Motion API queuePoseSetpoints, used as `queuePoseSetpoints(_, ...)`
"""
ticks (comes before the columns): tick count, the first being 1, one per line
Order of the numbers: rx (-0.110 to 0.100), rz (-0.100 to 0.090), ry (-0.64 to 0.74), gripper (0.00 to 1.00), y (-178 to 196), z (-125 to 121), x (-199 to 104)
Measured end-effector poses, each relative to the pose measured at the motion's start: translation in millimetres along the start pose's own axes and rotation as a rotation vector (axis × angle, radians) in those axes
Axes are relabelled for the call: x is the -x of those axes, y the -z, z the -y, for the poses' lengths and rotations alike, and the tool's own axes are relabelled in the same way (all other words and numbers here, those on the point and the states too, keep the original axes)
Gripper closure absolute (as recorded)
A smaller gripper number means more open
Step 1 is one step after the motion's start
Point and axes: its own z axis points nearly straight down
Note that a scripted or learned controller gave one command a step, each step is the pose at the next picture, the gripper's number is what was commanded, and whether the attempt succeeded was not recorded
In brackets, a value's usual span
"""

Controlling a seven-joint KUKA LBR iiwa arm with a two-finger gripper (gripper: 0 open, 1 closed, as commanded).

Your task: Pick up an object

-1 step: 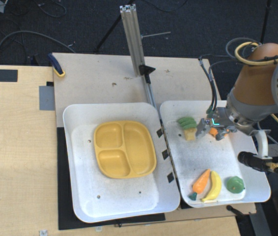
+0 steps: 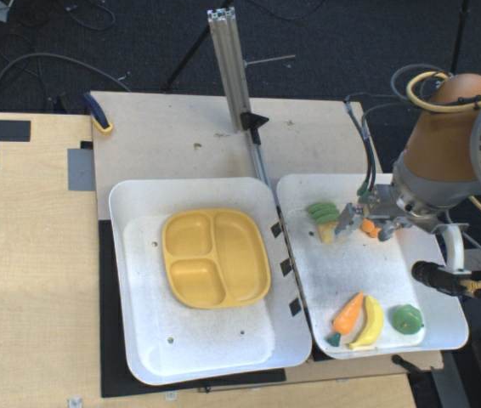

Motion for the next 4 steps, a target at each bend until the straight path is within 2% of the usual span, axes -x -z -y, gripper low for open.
queuePoseSetpoints(1, -0.008, -0.001, -0.001, 0.00, -60.4, 4.6, 7.3)
queuePoseSetpoints(2, -0.008, -0.002, -0.003, 0.00, -117.3, 8.2, -2.6)
queuePoseSetpoints(3, 0.004, -0.002, -0.002, 0.00, -119.6, 5.1, -1.2)
queuePoseSetpoints(4, 0.011, -0.007, -0.005, 1.00, -108.8, 2.7, -3.3)
